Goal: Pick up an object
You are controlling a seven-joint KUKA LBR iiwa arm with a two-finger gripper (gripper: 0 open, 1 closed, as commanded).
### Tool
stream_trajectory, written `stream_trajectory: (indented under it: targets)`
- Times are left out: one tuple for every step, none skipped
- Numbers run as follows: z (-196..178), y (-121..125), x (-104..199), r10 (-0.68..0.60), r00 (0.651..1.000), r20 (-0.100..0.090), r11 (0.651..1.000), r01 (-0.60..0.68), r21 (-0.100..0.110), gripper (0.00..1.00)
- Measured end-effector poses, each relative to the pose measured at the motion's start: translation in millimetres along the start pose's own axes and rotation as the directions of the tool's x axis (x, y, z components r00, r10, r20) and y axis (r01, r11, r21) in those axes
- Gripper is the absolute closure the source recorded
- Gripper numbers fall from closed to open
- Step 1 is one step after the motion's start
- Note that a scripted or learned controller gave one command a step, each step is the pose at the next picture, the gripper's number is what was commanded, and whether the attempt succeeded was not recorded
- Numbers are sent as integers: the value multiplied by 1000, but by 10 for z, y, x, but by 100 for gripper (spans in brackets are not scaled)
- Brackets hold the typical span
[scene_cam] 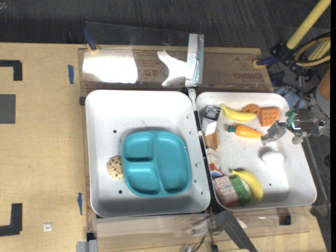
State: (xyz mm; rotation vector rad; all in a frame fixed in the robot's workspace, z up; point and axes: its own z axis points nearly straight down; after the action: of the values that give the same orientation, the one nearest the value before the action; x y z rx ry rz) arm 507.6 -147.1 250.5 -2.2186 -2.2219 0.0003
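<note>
My gripper [286,135] hangs over the right side of the right bin [302,190]. It is open, with nothing between its fingers. A white egg-shaped object [272,156] lies just below and left of it on the bin floor. An orange carrot [248,132] lies to its left, and a waffle piece [269,115] sits above that. One yellow banana [237,114] rests at the back of the bin and a second banana [251,183] at the front, beside a green item [241,190] and a wrapped packet [224,189].
The left bin [100,114] holds a teal divided plate [156,162] with a cookie [115,167] at its left. Small items, among them a brown piece [212,140], line the right bin's left wall. A yellow pole [312,16] and cables stand at the upper right.
</note>
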Motion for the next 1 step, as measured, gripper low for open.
stream_trajectory:
  targets:
    - [207, 320, 458, -327, 945, -1, 945, 327, 0, 0]
